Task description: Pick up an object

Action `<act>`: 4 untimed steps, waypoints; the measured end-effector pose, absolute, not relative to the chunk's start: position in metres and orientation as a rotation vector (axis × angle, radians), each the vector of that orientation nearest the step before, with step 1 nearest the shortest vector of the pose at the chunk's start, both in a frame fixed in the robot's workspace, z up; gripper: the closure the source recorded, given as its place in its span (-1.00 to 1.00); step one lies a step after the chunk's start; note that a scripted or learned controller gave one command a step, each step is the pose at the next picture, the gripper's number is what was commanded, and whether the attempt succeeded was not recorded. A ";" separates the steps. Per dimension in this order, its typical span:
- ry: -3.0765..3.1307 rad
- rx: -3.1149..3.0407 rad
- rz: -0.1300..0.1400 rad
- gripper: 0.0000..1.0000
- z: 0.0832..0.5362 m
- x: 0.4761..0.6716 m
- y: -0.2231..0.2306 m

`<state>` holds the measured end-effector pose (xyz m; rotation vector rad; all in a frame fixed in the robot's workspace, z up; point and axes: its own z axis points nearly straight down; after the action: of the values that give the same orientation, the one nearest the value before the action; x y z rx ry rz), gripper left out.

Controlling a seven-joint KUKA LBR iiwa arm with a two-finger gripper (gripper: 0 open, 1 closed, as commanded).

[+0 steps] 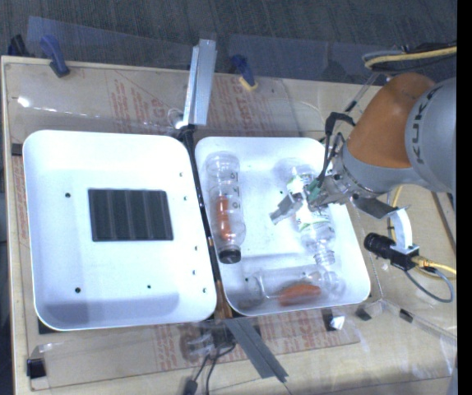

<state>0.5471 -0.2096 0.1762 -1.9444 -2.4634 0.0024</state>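
**Two bins, arm over the right one**

Left bin (47,220), frame left: dark ribbed panel (130,215) on its floor. Right bin (256,151), centre-right: clear bottle (224,206) along its left wall, cap toward bottom; another clear bottle (320,241) at right; small orange-tinted bottle (298,289) at bottom. Gripper (295,206) low over the upper right; jaw state cannot be told.
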 end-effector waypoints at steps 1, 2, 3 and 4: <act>-2.432 -1.983 0.003 -1.00 0.131 0.623 -0.210; -2.399 -2.028 0.000 -1.00 0.201 0.597 -0.211; -2.660 -1.664 0.002 -1.00 0.192 0.545 -0.210; -2.815 -1.385 0.002 -1.00 0.158 0.555 -0.160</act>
<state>0.5546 -0.1604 0.1580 -1.3850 -2.8151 0.0016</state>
